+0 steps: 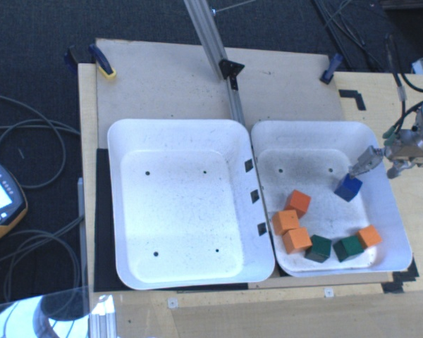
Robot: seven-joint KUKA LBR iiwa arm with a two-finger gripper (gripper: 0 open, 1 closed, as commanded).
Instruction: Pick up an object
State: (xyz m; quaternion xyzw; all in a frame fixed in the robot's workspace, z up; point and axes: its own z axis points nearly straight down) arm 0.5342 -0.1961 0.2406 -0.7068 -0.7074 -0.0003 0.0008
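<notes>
From my remote station, I see the end effector (pixel 359 166) reaching in over the right bin's (pixel 388 213) far right side, its tip just above a blue cube (pixel 349 187), though I cannot tell whether it is grasping the cube or released. Four orange cubes (pixel 298 202) (pixel 287 220) (pixel 297 240) (pixel 369 236) and two green cubes (pixel 319 248) (pixel 350 247) lie along that bin's near side. The left bin (pixel 127 136) sits beside it on the desk (pixel 162 76).
</notes>
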